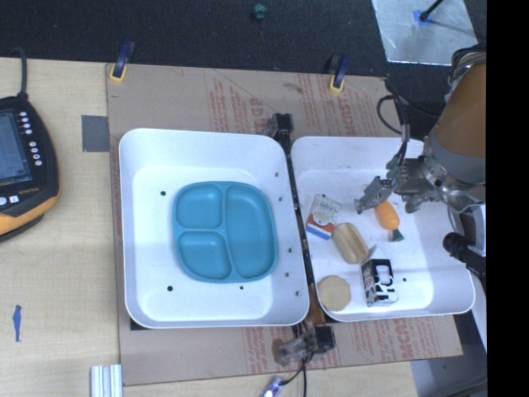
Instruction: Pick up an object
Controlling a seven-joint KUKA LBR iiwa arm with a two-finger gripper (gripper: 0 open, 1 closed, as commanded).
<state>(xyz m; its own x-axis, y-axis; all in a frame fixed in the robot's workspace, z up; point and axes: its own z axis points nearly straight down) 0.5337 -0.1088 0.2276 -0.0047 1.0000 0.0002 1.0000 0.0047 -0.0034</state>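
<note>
Orange carrot (387,215) at right of frame is sitting just under my gripper (395,190), fingers spread wide, nothing held; I'm judging descent-and-close comes next.

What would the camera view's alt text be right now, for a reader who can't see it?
The pincer hangs over the right bin, close by a toy carrot, with a tan bread piece, round cookie and small packets nearby. The left bin holds a blue divided plate.
</note>
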